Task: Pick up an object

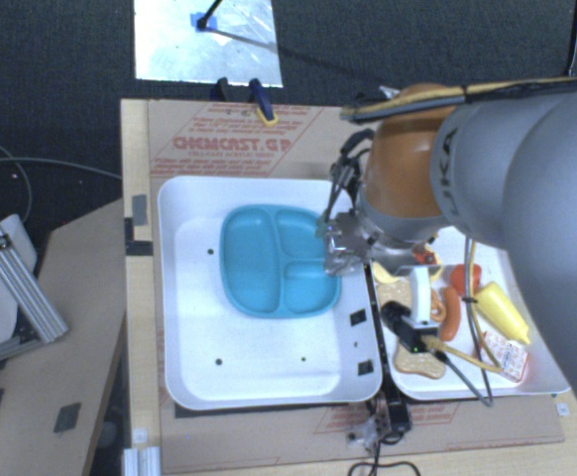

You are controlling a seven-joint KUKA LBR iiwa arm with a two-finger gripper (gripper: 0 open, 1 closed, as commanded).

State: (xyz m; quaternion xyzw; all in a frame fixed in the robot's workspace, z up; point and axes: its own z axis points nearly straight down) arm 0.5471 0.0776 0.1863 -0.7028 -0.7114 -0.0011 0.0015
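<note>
My pincer hangs at the right rim of the blue tray, which lies mid-left bin; I cannot tell how it is set. The tray looks light, stiff and slick; its raised rim seems the best hold.

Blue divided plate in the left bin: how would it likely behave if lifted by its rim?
The blue divided plate looks like moulded plastic, so probably stiff and light. It is wide and shallow, so gripped at one edge it may tilt or slip. Its glossy surface suggests it could slide in the left bin.
</note>
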